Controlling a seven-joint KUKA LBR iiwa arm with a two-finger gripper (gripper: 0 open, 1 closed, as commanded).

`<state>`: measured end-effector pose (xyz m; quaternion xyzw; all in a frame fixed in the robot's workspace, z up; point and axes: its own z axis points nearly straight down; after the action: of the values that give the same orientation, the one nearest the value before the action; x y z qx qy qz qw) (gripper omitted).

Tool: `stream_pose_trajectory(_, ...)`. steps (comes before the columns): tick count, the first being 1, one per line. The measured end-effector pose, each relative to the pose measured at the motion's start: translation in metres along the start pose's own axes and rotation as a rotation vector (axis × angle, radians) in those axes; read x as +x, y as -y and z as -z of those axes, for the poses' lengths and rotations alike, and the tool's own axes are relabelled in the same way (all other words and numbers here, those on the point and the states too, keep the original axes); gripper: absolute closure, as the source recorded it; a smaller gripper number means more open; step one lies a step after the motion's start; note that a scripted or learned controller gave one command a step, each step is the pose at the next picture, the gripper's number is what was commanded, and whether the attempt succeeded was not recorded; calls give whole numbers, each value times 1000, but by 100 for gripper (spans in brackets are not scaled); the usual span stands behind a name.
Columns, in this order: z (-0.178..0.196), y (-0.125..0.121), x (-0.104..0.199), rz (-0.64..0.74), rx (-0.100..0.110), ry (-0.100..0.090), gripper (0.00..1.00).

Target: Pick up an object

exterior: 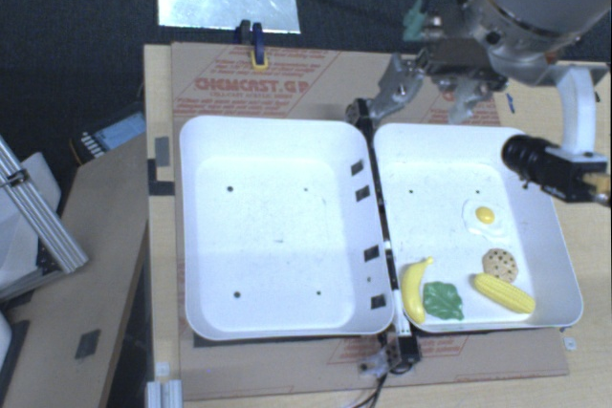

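The right bin (545,234) holds several toy foods near its front. A fried egg (484,216) lies right of middle, with a cookie (499,263) just below it. A yellow corn cob (504,293) rests at the front right. A banana (413,289) lies against the divider, and a green leaf (443,300) touches it. My gripper (427,98) hangs above the back edge of the right bin, well behind the foods. Its two grey fingers (392,91) stand apart with nothing between them.
The left bin (273,220) sits beside the right one, with a black clipped divider (378,205) where they meet. A black cylinder on a white bracket (550,165) juts over the right bin's right rim. Cardboard underlies both bins.
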<state>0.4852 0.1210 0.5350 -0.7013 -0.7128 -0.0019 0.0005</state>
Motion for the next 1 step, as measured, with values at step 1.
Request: stream_pose_trajectory(1,0,-1,0,-12,-1,2,0)
